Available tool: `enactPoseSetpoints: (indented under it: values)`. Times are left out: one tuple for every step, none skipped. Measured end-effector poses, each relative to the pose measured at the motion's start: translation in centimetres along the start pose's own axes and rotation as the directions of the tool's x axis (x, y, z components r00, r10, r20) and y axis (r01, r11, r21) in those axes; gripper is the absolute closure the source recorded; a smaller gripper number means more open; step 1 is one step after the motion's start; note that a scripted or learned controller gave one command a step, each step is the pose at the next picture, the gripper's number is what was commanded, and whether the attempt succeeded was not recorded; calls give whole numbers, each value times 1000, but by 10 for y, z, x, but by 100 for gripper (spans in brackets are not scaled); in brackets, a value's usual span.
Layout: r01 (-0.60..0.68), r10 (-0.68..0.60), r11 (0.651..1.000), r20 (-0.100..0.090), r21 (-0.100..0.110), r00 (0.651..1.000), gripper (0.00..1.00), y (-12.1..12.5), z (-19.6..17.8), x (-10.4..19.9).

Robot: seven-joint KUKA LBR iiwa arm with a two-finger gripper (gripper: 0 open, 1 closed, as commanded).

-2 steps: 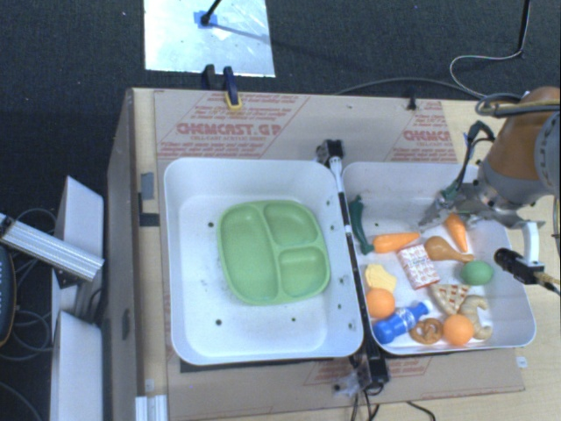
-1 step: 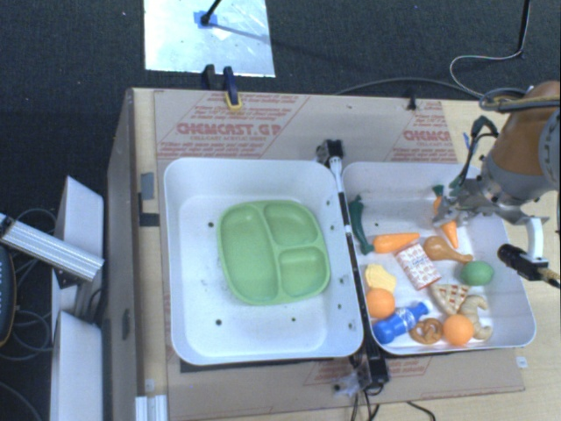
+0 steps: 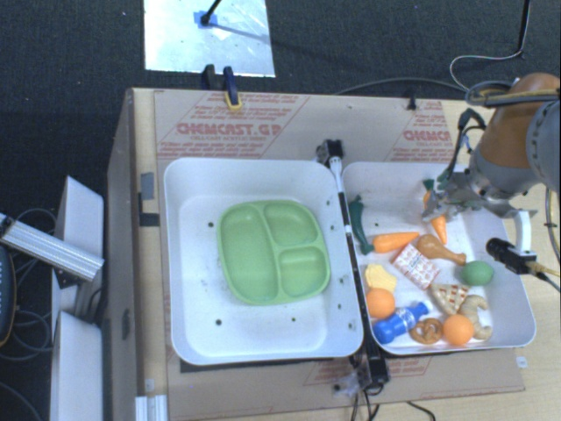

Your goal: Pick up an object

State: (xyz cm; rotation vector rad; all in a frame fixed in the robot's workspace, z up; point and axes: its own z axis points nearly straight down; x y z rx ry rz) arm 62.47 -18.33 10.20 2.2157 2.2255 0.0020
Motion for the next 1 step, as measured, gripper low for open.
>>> enactPoseSetpoints:
  values:
    - [0,0,1000,0,1,1000,100,10,8,19]
